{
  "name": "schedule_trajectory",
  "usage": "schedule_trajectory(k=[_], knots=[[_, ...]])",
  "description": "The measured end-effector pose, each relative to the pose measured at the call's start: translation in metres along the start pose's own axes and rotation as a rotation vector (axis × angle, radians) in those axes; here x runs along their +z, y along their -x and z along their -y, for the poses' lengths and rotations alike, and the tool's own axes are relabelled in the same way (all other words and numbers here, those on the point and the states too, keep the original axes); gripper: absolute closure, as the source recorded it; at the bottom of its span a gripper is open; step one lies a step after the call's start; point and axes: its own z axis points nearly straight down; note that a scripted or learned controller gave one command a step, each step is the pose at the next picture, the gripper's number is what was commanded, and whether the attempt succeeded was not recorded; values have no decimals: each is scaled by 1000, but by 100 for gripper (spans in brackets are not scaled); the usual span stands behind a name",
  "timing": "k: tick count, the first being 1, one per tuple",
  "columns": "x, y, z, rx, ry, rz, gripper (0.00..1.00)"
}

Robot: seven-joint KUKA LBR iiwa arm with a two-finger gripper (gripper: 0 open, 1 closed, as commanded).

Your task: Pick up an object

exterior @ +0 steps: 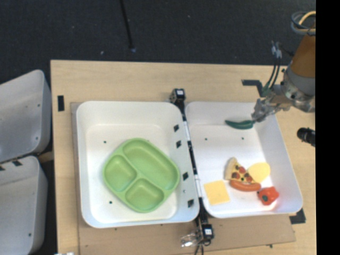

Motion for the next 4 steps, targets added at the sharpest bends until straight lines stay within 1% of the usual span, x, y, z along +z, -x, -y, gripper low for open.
schedule_trajectory(k=[1, 2, 3, 4], knots=[[-3, 0, -1, -2, -4, -1, 100], [-2, -61, -8, -4, -5, -2, 100], [0, -104, -8, -3, -8, -3, 100], [-14, -159, -11, -5, -4, -3, 100]])
